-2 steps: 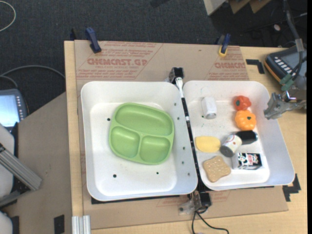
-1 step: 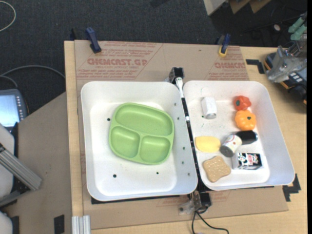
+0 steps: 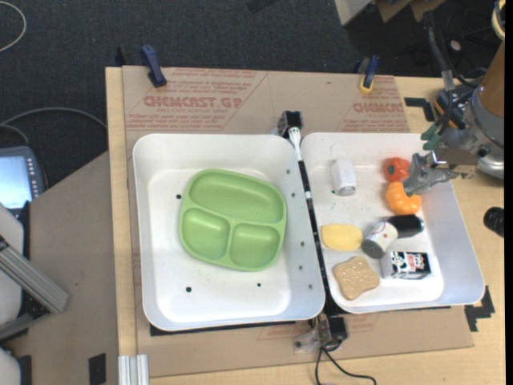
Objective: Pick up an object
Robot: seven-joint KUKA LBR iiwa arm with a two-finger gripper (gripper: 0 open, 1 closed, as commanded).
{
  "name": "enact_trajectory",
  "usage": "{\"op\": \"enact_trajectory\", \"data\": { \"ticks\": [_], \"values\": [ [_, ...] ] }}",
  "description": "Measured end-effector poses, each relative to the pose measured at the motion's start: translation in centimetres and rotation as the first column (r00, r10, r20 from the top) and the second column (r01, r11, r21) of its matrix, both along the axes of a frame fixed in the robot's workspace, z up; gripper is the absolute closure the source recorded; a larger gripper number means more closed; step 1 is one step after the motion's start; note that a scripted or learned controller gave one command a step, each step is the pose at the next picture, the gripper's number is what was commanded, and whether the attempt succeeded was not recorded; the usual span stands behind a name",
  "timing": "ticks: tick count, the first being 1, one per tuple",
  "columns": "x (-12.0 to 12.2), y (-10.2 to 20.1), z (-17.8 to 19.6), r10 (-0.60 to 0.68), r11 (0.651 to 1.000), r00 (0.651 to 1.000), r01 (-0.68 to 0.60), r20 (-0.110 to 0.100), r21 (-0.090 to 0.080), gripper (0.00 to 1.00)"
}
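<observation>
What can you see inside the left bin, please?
The left bin holds one green divided plate, lying flat with its three compartments facing up and bare. A few small dark dots mark the bin floor. Whatever lies beneath the plate is covered.

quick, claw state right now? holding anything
claw: above the right bin, just over the orange toy; open or closed cannot be told, and nothing is seen held.

A dark grey carpeted floor lay behind the pale wooden bench top. A brown printed cardboard sheet covered it, pinned by a blue clamp and a yellow-and-blue clamp.
</observation>
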State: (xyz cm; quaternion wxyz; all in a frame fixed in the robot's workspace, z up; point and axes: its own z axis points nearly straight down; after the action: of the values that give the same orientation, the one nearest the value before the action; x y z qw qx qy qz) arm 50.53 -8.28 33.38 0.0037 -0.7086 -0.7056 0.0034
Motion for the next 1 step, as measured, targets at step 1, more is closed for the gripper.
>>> {"op": "enact_trajectory", "data": {
  "ticks": [1],
  "values": [
    [-0.26,5.31,9.04,0.01,1.0,1.0,-0.01,0.021,0.0,1.0]
  ]
}}
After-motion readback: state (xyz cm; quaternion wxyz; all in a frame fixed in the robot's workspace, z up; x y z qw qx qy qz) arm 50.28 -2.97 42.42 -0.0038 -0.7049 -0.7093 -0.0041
